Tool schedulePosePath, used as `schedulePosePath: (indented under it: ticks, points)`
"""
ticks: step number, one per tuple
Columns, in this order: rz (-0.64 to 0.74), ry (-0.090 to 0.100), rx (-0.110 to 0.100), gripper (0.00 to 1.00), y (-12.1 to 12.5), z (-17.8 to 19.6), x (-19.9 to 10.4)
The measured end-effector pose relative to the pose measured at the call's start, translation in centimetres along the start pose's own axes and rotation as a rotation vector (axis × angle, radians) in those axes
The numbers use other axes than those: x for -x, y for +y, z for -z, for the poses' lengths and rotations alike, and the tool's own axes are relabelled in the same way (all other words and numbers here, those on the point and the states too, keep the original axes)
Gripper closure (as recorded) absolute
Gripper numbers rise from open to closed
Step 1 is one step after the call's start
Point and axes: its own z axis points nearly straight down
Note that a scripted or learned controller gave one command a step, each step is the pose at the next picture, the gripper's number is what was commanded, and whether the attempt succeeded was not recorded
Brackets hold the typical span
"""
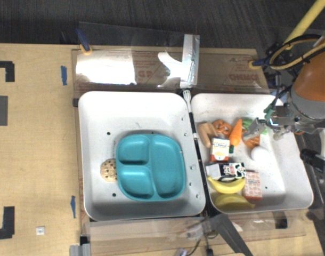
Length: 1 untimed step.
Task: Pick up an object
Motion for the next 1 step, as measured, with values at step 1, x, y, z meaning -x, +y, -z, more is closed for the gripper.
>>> schedulePosePath:
  ticks: [1]
  points:
    - [-0.203,0.000,-0.002,0.00,-1.34,-2.50,1.18]
